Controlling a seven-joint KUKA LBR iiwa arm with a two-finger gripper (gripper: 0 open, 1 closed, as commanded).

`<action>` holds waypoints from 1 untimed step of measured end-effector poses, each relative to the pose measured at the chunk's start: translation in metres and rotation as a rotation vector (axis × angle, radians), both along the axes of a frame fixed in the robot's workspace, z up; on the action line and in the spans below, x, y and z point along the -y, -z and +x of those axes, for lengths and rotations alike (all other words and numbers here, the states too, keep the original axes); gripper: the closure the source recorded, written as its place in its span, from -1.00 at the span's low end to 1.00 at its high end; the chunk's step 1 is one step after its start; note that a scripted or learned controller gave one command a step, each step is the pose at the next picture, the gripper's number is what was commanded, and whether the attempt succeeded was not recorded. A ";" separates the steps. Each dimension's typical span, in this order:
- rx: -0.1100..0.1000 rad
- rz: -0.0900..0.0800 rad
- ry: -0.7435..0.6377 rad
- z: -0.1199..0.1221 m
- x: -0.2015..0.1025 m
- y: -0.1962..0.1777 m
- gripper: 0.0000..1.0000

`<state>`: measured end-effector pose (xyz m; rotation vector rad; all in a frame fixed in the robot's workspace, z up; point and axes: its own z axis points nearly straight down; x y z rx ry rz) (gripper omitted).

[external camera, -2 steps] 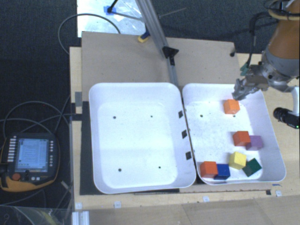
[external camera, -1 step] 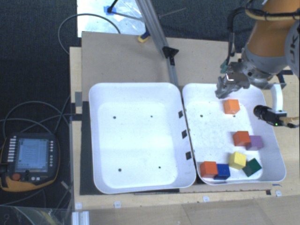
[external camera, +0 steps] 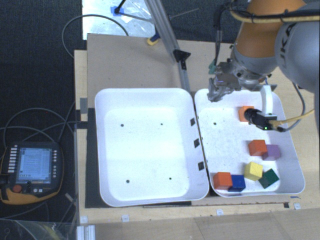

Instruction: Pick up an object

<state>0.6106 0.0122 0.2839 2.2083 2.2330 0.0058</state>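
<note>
My gripper point(external camera: 217, 93) hangs over the far left corner of the right bin point(external camera: 220, 134), and nothing shows between its fingers. Several small blocks lie in that bin. An orange block point(external camera: 244, 113) sits near the far side, partly behind a black fitting on the arm. An orange-red block point(external camera: 257, 147) and a purple block point(external camera: 273, 152) lie mid-right. Along the near edge are an orange block point(external camera: 222, 179), a blue block point(external camera: 238, 183), a yellow block point(external camera: 253, 170) and a green block point(external camera: 269, 178).
The left bin point(external camera: 145, 144) stands beside the right one, joined by black clips. A metal rod point(external camera: 167, 34) slants across the bench at the back. A teach pendant point(external camera: 31, 171) with cables lies on the floor at the left.
</note>
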 end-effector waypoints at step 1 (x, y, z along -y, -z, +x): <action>0.000 0.000 0.001 0.009 -0.051 0.005 1.00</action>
